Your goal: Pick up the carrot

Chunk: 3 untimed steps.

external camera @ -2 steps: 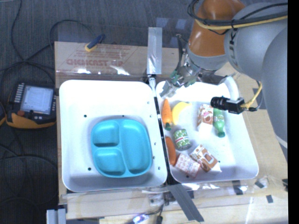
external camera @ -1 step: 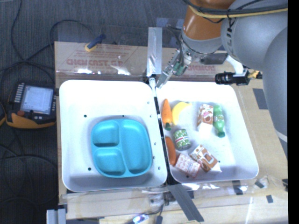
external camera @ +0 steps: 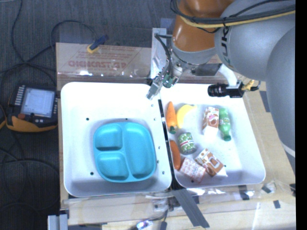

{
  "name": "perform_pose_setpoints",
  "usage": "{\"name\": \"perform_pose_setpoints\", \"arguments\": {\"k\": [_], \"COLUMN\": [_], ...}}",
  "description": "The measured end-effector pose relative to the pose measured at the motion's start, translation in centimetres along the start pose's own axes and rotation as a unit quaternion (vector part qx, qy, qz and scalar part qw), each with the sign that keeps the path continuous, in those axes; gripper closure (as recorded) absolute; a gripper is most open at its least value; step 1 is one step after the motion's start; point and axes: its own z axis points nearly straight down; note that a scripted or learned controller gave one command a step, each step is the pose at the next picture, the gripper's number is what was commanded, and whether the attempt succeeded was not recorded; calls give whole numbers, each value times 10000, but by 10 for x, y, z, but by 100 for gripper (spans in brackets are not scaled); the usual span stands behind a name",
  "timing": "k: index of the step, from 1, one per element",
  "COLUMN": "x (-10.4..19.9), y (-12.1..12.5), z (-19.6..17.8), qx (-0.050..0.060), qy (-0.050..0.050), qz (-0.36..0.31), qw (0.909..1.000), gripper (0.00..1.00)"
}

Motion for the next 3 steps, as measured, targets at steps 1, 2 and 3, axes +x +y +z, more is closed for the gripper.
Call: {"name": "perform_pose_setpoints", "arguments": {"k": [1,2,3], "x": [-36,-35,-22], "y": [-10,-16,1], "z": [19,24,5], "qx": [7,0,-7], "qy": [-6,-6,-10], "qz": [-628,-1575,-2712], "qw": [9980,9875,9625], "gripper": [100,100,100]}}
